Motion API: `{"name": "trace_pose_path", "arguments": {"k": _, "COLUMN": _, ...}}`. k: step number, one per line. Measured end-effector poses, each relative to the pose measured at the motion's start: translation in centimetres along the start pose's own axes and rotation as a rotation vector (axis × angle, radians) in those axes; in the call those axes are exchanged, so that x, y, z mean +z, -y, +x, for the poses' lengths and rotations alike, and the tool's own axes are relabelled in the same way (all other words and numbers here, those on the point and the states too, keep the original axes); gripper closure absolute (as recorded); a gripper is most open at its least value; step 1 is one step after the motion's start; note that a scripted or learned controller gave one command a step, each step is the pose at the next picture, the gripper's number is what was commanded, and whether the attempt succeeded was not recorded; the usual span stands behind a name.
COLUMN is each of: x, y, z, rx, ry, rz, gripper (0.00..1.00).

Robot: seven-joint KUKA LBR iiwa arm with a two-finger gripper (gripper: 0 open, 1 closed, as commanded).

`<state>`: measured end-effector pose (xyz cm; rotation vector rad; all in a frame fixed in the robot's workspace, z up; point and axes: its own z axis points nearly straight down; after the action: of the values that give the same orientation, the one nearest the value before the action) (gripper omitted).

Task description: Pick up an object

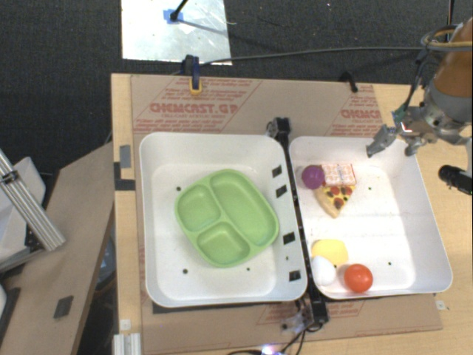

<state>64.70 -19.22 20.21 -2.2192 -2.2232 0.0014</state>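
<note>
The tool (394, 143) hangs over the far right corner of the right bin (429, 220), its two fingers (378, 143) spread apart with nothing between them. The grey arm with its orange band (452, 35) comes in from the right edge above it.

In the right bin, a purple ball (312, 176) lies near the far left corner, close to the divider between the bins. Just beside it to the right is a small pink-and-white checked block (339, 174), and touching the near side of that block is a toy pizza slice (335, 198), its point turned toward the near edge. At the near left corner sit three more items grouped together: a yellow piece (331, 251), a white egg-shaped piece (323, 271) against its near side, and a red-orange ball (358, 277) just right of the white one. All of these lie well apart from the tool.

The left bin (162, 220) holds a light green three-compartment plate (225, 217) at its middle. Both bins rest on a brown board (222, 102) on the surface.
</note>
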Motion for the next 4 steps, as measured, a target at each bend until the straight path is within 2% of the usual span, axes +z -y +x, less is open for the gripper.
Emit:
{"name": "trace_pose_path", "arguments": {"k": 2, "x": 11.0, "y": -0.5, "z": -0.2, "rx": -0.002, "ry": 0.001, "rz": -0.005, "gripper": 0.00}}
{"name": "trace_pose_path", "arguments": {"k": 3, "x": 9.4, "y": -0.8, "z": -0.2, "rx": -0.005, "ry": 0.003, "rz": -0.015, "gripper": 1.00}}
{"name": "trace_pose_path", "arguments": {"k": 4, "x": 4.9, "y": -0.6, "z": -0.4, "rx": -0.002, "ry": 0.001, "rz": -0.007, "gripper": 1.00}}
